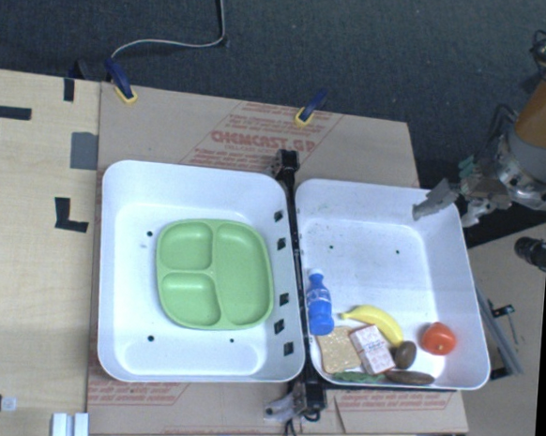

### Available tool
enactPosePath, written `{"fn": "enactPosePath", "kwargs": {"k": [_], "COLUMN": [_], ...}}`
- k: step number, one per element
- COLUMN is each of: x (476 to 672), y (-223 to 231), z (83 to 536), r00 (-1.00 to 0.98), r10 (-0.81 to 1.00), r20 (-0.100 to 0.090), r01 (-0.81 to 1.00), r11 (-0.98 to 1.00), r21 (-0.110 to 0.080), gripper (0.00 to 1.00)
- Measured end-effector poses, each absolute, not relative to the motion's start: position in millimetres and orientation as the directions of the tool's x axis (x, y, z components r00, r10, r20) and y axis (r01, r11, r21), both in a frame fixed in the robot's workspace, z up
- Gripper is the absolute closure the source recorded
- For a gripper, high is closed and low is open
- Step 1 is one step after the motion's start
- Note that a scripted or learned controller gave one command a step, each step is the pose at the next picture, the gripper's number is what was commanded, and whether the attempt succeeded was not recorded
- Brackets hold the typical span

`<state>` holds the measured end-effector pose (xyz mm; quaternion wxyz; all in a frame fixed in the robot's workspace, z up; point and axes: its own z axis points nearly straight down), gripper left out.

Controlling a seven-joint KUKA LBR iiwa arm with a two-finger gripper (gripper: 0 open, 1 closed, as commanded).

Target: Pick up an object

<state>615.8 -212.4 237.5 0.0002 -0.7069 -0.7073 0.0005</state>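
My gripper [450, 206] hangs over the far right rim of the right bin [375, 235], open, with nothing between its fingers [430, 203]. The objects lie well apart from it in that bin's near end. A blue bottle [319, 303] rests by the left wall. A banana [375, 319], a red tomato-like ball [439, 338] and a brown oval fruit [403, 354] sit further right. A tan cracker-like square [335, 351], a pink and white packet [372, 347] and a dark long item [409, 376] crowd the front wall.
The left bin [128, 210] holds a green divided plate [215, 274]. A black divider with clips [287, 251] runs between the bins. Both bins sit on a cardboard sheet [251, 135]. The arm's orange-banded wrist [545, 111] stands beyond the right bin's far corner.
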Motion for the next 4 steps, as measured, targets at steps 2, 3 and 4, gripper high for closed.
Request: {"fn": "enactPosePath", "kwargs": {"k": [2,3,4], "x": [509.5,490.3,490.9], "y": [-116.4,-142.3,-143.6], "z": [94.7,86.7,96.6], "r00": [0.002,-0.001,0.001], "r10": [1.000,1.000,1.000], "r20": [-0.003,-0.001,-0.003], "r01": [1.000,1.000,1.000], "r11": [-0.002,0.001,-0.001], "r21": [-0.001,0.006,0.007], "gripper": [0.00,0.00,1.00]}}
